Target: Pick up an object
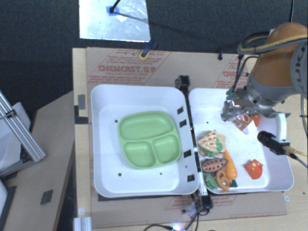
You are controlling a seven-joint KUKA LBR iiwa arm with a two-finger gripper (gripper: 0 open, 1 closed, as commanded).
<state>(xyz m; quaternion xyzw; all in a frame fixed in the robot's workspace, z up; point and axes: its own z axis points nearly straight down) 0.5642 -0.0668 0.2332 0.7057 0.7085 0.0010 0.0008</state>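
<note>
Snack packet (244, 121) lies in the right bin (284, 179) just under the gripper (233, 110), whose finger state I cannot tell; a slanted descent could nudge it aside, missing the grasp.

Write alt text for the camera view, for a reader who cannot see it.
A grey and orange robot arm reaches from the right, its gripper low over the right bin, near a small brown packet. That bin also holds toy food: a pizza slice, carrot and red piece. The left bin holds a green divided plate.
</note>
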